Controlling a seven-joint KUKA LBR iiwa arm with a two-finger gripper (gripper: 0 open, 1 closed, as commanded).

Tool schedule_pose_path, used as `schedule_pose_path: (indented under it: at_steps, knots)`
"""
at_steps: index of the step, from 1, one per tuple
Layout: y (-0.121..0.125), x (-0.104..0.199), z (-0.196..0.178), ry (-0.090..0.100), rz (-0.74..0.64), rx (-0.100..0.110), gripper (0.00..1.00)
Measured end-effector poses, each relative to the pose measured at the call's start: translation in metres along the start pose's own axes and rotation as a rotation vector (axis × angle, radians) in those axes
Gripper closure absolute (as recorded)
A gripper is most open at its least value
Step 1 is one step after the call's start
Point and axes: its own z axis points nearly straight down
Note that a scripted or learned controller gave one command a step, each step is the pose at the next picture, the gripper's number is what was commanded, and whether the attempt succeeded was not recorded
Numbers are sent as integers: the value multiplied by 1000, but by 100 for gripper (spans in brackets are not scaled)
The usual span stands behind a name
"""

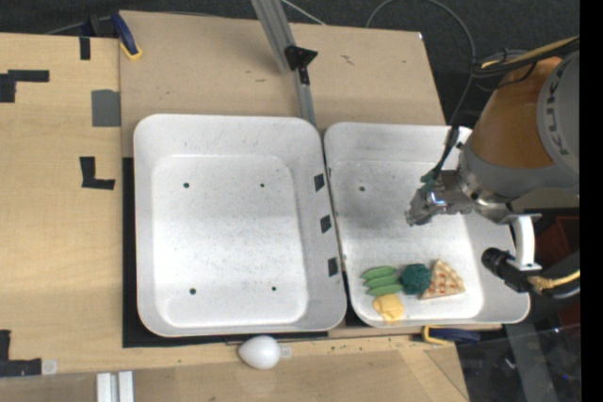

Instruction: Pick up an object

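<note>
Your hand [426, 205], its state impossible to tell, hangs over the right white plastic bin [377, 151]. The cluster of small toy foods [413, 282], green, yellow and a tan wedge, lies toward the bin's near edge, its long axis along that edge.

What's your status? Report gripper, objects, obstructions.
Gripper over right bin, nothing seen in it. Green piece, dark green piece, pizza slice, yellow piece clustered at bin's near edge, untouched. Nothing between gripper and cluster.
</note>
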Motion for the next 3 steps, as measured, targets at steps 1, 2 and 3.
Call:
schedule_pose_path:
  at_steps: [1,2,3]
  knots:
    - [0,2,-42,0,0,1,100]
    - [8,-5,-98,-1,0,-1,100]
    - [22,50,-99,2,-5,5,100]
